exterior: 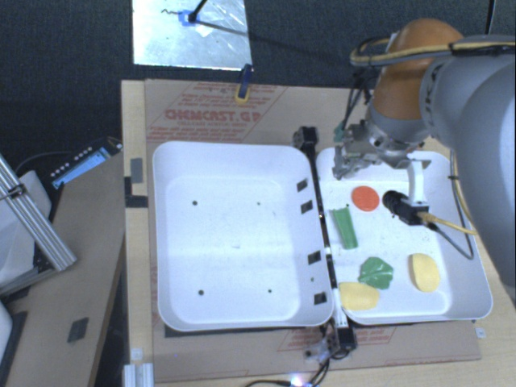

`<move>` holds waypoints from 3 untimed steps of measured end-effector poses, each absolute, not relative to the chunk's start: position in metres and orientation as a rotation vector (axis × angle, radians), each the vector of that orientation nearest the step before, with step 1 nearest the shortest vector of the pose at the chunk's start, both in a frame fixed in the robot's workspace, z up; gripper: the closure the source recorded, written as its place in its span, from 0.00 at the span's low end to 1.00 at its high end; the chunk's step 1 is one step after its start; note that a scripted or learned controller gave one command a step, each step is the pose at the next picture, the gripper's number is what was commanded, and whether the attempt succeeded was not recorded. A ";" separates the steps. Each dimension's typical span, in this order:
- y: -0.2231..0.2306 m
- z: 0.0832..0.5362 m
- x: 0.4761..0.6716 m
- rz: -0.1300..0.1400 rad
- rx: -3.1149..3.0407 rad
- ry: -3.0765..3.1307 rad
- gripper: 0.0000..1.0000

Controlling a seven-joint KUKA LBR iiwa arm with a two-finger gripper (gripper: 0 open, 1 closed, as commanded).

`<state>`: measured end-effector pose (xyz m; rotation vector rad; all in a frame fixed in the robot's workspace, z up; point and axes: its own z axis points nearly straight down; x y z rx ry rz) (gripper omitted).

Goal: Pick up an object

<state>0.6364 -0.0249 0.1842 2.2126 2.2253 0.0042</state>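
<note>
Camera view, looking down at a slant: two shallow white bins side by side on the surface (137, 119), which carries a cardboard sheet with red print. Left bin (173, 168) on the left half, right bin (476, 293) on the right half, touching along a black hinged divider down the middle. In the right bin: red-orange disc (365, 198) near the upper centre, green strip (346, 227) just below-left of it close to the divider, crumpled green leaf-like piece (376, 272) lower down, pale yellow lump (359, 297) at the bottom-left corner just beside the leaf piece, second yellow oval (424, 272) to the right of the leaf piece, well apart from the disc. Arm (472, 103) enters from the right, grey with an orange band over the wrist, reaching to the far-left corner of the right bin. Pincer (345, 166) low over that corner, above-left of the red-orange disc, near it but not touching. Cannot tell whether apart or together: tips too small and dark against the bin. Nothing seen between them. White bracket with a black module and yellow cable hangs off the wrist, just right of the disc. Shiny metal sheet (191, 22) beyond the surface at top left.
</note>
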 end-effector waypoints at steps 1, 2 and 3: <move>-0.043 0.343 0.618 0.021 2.205 2.215 1.00; -0.035 0.377 0.671 0.010 2.208 2.223 1.00; -0.045 0.379 0.669 0.002 2.218 2.220 1.00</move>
